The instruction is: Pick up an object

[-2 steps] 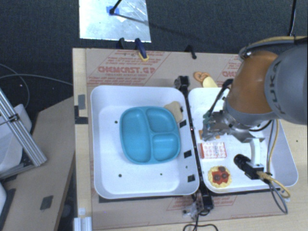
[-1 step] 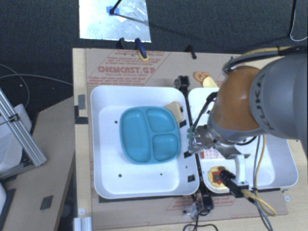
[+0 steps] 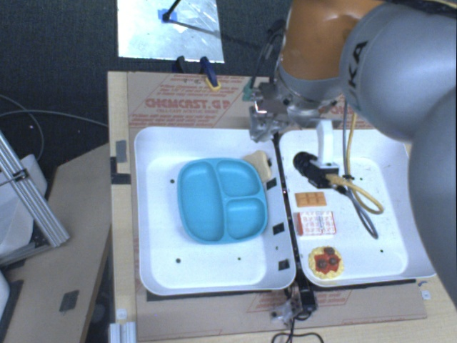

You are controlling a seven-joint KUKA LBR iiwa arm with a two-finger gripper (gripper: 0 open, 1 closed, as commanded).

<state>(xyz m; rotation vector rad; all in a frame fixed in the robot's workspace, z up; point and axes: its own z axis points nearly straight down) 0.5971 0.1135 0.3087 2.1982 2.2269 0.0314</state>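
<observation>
The grey arm [image 3: 400, 70] sweeps in from the upper right, big and close to the lens, its orange band [image 3: 318, 27] just above the wrist. The wrist points down, and the gripper [image 3: 264, 131] hangs over the far end of the rim that the two bins share. Are the jaws spread or pressed together? From this angle I cannot tell, and nothing can be seen pinched between them.

On to the left bin [image 3: 161, 263], and there's a blue plate [image 3: 221, 199] with three compartments, lying flat in the middle. A small tan piece [image 3: 261, 163] lies just beside the plate's far right corner, against the bin's right wall and right under the gripper.

Over in the right bin [image 3: 396, 249], three things lie in a loose line near the dividing wall. Farthest from us is an orange waffle-patterned square [image 3: 310, 199]. Next comes a white card [image 3: 315, 224] with red print too small to read. Nearest is a round yellow piece [image 3: 326, 261] with red and dark spots on top. All three lie flat, close together but apart, and well below the gripper.

As for writing, the brown board [image 3: 182, 106] on the desk behind the bins reads "CHEMCAST GP" in red. Dark letters on the arm's grey shell show partly, ending in "KA".
</observation>
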